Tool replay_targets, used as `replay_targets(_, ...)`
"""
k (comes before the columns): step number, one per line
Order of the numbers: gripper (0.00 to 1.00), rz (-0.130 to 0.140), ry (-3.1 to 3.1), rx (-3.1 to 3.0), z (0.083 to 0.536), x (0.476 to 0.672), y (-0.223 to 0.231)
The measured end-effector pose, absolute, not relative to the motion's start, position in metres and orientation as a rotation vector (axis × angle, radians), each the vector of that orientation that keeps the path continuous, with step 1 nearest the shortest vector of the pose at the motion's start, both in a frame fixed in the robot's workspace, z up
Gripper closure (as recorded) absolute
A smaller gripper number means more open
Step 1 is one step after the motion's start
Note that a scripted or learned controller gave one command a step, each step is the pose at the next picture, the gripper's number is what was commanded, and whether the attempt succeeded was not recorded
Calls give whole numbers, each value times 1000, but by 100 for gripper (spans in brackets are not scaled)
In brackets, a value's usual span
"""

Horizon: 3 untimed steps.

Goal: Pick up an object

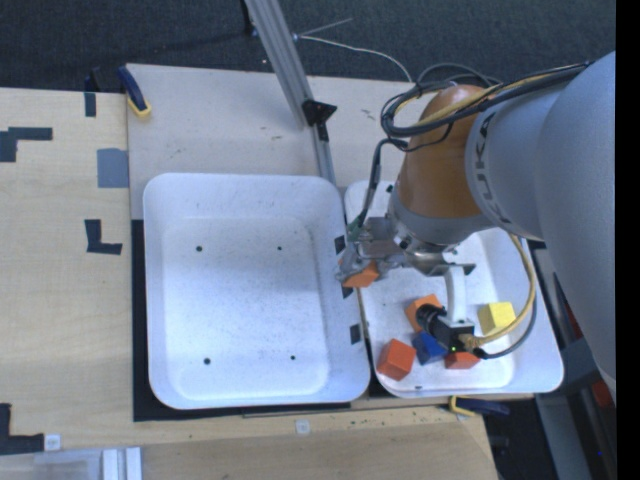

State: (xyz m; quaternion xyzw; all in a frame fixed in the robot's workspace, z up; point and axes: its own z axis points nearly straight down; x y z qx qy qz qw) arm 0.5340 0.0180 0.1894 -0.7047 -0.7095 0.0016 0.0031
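My gripper [358, 268] hangs over the left rim of the right bin [535, 373], close to the gap between the two bins. A small orange block [362, 277] sits between its fingers, and the gripper is shut on it. Lower in the right bin lie an orange-red cube [396, 358], a blue piece [430, 349], a small red piece [462, 360], a yellow block [496, 317] and another orange piece [424, 307], partly hidden by the wrist hardware.
The left bin [160, 268] is a shallow white tray with a few dark specks. A slanted metal rail [285, 58] runs down to the bins' back edge. The big grey and orange arm [470, 168] covers the back of the right bin.
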Motion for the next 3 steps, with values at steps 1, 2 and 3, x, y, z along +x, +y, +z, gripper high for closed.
replay_targets(1, 100, -1, -2224, -2219, 229, 537, 21)
replay_targets(2, 100, 8, -2219, -2219, 226, 503, 10)
replay_targets(3, 100, 5, -2227, -2211, 189, 547, 73)
